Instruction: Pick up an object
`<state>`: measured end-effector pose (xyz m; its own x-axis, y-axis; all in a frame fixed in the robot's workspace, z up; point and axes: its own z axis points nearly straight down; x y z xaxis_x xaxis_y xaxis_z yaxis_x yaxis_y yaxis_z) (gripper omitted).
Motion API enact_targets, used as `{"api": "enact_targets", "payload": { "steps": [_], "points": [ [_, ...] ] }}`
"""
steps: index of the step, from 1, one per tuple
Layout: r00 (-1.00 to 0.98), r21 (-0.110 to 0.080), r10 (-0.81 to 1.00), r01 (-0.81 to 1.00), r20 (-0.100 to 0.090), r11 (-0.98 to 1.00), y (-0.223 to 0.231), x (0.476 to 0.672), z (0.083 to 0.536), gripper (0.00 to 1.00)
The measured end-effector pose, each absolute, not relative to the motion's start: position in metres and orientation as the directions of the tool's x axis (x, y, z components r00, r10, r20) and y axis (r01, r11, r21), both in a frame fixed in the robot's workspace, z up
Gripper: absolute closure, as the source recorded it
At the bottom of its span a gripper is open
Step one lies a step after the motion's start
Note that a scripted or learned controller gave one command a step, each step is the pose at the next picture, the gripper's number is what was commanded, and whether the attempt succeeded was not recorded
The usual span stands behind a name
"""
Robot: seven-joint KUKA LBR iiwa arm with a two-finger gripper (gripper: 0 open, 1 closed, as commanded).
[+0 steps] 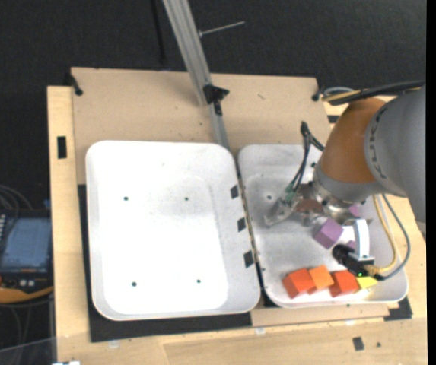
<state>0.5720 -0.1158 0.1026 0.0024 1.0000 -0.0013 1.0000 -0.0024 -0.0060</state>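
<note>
My gripper (281, 207) hangs low over the middle of the right bin (267, 166), reaching in from the grey arm with its orange band (351, 147). A purple block (328, 233) lies just right of the gripper, close under the wrist. Along the bin's front edge sit two orange blocks (301, 282) (321, 277), a red-orange block (345, 282) and a small yellow-green piece (367, 282). I see nothing held at the gripper's tip.
The left bin (164, 226) lies beside the right one, with a row of black clips (242, 223) on the shared rim. A metal pole (191, 44) slants up from the back. A black-and-white part (352, 248) hangs off the wrist.
</note>
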Motion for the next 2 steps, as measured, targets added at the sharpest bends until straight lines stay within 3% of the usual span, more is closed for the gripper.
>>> {"api": "enact_targets", "payload": {
  "steps": [1, 2],
  "points": [
    [0.009, 0.005, 1.0, 1.0, 0.001, -0.009, -0.116, 0.575, 0.117, 1.0],
    [-0.002, 0.003, 1.0, 1.0, -0.001, 0.002, -0.113, 0.583, 0.175, 1.0]
  ]
}}
